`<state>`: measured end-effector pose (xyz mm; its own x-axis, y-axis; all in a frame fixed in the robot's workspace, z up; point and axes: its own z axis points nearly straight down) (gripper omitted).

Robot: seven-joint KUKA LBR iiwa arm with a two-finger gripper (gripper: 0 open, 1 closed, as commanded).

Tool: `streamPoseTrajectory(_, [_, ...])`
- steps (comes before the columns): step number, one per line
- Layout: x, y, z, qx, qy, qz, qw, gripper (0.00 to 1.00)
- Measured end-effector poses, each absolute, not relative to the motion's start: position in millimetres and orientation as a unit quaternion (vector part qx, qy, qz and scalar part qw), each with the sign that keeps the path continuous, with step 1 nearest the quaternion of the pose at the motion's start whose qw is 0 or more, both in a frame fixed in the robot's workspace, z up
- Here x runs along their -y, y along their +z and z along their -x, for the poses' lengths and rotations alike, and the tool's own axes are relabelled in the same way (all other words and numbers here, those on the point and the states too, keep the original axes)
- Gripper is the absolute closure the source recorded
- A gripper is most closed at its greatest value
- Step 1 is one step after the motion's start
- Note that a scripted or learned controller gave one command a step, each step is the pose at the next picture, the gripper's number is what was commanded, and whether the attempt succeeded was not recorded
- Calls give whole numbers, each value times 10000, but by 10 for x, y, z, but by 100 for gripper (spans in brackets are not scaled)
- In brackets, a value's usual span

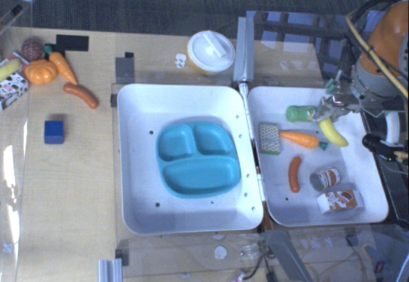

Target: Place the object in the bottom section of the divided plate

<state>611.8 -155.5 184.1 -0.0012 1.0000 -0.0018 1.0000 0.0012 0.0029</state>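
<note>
Wooden tabletop (77, 210) carried two white bins side by side, with dark carpet beyond at the top of the frame. Nearest, at the lower right, the right bin (358, 217) held a carton (337, 201) and a can (324, 179), then a sausage (294, 173), a carrot (299, 139), a sponge (270, 139), a banana (333, 132) and a green bottle (298, 113). In the middle, the left bin (137, 204) held the blue plate (199, 158), its wide bottom section bare, so nothing had yet been placed; picking and carrying were both left, by my judgement. Which piece was meant was not clear, though the hand (327, 108) sat low at the upper right, between the bottle and the top of the banana. Whether it was open or closed I could not tell. Grey arm (383, 38) reached in from the right edge. Farther off lay a white lid (211, 50) at top centre, a blue cube (54, 132) and toy food at the upper left.
</note>
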Motion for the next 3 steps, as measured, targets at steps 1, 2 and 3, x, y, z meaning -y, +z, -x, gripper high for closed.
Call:
streamPoseTrajectory(1, [549,1849,-5834,-7013,13,-7128,9,100])
streamPoseTrajectory(2, [-186,2198,-5330,-8048,12,-5935,7,100])
streamPoseTrajectory(3, [-639,1842,-5138,-8571,10,-5152,6,100])
